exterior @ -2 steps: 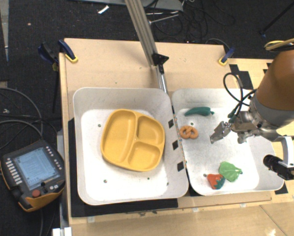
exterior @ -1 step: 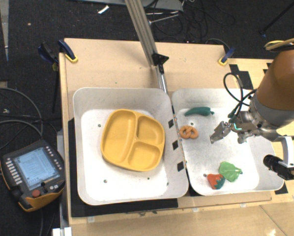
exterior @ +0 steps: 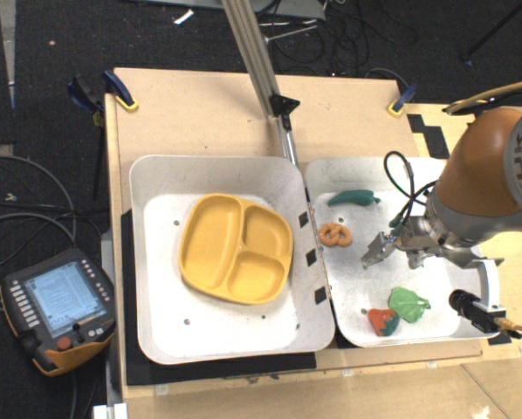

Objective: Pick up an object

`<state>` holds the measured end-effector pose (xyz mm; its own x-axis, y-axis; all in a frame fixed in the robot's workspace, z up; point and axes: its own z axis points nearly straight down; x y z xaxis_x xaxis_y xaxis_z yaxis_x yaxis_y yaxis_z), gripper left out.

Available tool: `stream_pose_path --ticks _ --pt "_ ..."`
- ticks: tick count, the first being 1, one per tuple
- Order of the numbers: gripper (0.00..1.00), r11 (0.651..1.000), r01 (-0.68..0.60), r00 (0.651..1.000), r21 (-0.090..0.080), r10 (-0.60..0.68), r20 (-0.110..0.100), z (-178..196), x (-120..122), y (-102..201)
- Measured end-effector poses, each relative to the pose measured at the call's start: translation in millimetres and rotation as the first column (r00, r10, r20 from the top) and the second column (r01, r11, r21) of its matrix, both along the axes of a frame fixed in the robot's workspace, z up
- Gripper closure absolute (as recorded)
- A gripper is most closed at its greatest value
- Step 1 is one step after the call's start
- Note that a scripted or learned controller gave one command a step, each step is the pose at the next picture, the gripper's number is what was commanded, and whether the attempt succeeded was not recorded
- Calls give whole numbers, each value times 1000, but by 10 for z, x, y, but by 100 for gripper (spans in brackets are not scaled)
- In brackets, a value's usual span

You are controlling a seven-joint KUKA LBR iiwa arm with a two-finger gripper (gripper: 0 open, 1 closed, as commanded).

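Note:
In the right bin (exterior: pixel 366 321) lie a dark green pepper-like piece (exterior: pixel 353 198), an orange pretzel (exterior: pixel 335 234), a light green leafy piece (exterior: pixel 408 304) and a small red-orange piece (exterior: pixel 382 321). My gripper (exterior: pixel 381 250) hangs over the middle of this bin, right of the pretzel and above the light green piece. Its fingers look spread, with nothing between them. The arm's orange band (exterior: pixel 484 168) sits at the right.
The left bin (exterior: pixel 156 225) holds a yellow divided plate (exterior: pixel 236 248). A metal pole (exterior: pixel 254 42) slants down to the seam between the bins. A teach pendant (exterior: pixel 56 308) lies on the floor at the left. Black cables (exterior: pixel 401 177) loop from the wrist.

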<state>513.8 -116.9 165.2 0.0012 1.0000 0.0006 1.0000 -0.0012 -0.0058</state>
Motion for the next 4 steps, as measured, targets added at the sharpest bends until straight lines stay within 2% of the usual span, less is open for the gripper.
stream_pose_path --ticks 1,2,3,4 --pt "0 1000 -1 1000 1 1 -1 -613 -17 84" --pt "0 1000 -1 1000 0 1 6 -694 -11 88" --pt "100 1000 0 1000 0 0 8 -588 -5 89" --pt "100 1000 -4 1000 -1 4 10 -161 -10 122"
